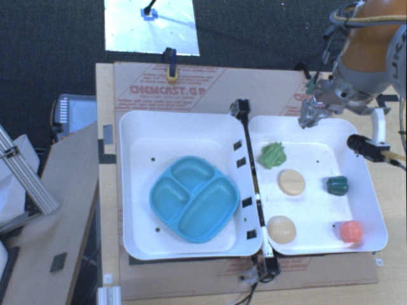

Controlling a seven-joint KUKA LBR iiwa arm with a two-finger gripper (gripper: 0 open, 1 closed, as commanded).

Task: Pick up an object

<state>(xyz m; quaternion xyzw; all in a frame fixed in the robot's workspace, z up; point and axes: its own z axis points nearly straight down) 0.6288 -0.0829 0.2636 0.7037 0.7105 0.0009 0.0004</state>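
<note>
My gripper (310,118) hangs over the far rim of the right bin (318,241), with nothing seen between its fingers. Below and left of it lies a green leafy piece (273,155). Nearer the middle sits a pale tan round piece (291,182), and a second tan round piece (281,229) lies by the bin's near left corner. A dark green pepper-like piece (337,185) rests at the right side. A pink-orange piece (350,232) sits in the near right corner.
The left bin (140,138) holds a blue divided plate (193,198). A black clamp strip (249,170) runs along the seam between the bins. Cardboard (191,88) lies under both bins.
</note>
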